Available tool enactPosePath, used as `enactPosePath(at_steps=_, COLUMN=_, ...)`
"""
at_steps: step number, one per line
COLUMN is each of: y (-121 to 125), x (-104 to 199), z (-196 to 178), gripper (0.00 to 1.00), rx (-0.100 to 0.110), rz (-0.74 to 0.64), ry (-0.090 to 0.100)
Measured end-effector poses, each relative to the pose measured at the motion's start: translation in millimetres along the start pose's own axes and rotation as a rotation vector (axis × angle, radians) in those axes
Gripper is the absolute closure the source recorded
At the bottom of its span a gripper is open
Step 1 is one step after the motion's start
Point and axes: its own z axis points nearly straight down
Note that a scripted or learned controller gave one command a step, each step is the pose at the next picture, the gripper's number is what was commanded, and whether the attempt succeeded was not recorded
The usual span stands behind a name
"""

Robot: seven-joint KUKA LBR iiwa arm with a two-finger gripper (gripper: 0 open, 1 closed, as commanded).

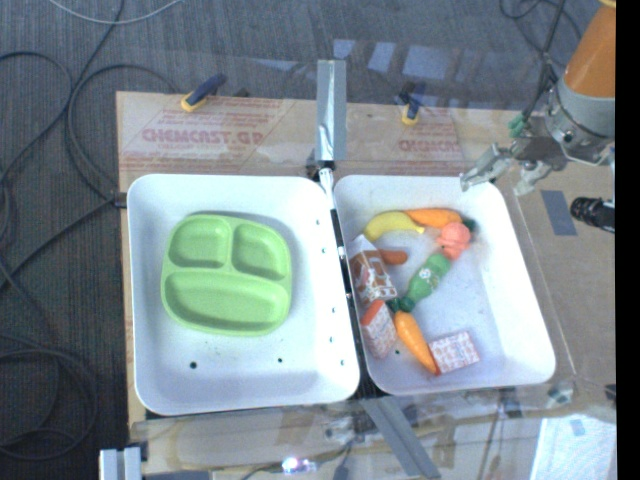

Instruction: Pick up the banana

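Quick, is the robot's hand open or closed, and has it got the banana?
End effector: open, holding nothing, above the right bin's far corner. The banana lies in the bin.

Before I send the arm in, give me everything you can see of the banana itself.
The banana is small, yellow and smooth, likely a plastic toy, with a gentle curve arching upward in the camera view. It lies flat on the floor of the right bin, near the far wall and toward the bin's left side. Its right tip meets or slightly overlaps an orange carrot. A small red piece lies just below it; contact there is unclear. The gripper hangs over the bin's far right corner, well apart from it.
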Motion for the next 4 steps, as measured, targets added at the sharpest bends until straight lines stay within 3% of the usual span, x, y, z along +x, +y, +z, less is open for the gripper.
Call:
enactPosePath(at_steps=1, y=32.6, x=51.5, z=98.4, gripper=0.0, rx=0.002, rz=0.036, ry=-0.002)
enactPosePath(at_steps=2, y=32.9, x=102.1, z=175.6, gripper=0.0, rx=0.004, rz=0.044, ry=-0.004)
enactPosePath(at_steps=3, y=32.5, x=100.8, z=168.9, gripper=1.0, rx=0.007, rz=0.046, ry=-0.008)
enactPosePath(at_steps=4, y=32.6, x=176.5, z=83.3, gripper=1.0, rx=0.001, rz=0.184, ry=-0.002)
